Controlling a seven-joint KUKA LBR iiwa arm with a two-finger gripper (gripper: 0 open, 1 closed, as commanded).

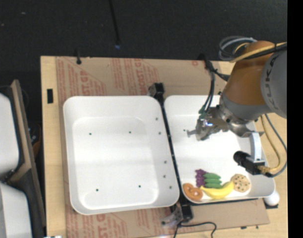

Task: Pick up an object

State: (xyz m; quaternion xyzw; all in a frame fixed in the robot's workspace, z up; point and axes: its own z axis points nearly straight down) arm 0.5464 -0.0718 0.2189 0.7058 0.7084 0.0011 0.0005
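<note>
Metal two-finger pincer (pixel 201 131) hangs mid-right of frame over shallow white right bin (pixel 191 108) — finger state indiscernible; yellow plastic banana (pixel 217 191), purple grapes (pixel 206 175), cookie (pixel 240 183) clustered lower right — apart from it.

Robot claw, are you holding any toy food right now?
No. The gripper hangs over bare bin floor with nothing between its fingers. The banana, grapes, cookie and doughnut lie in the right bin's near corner.
</note>
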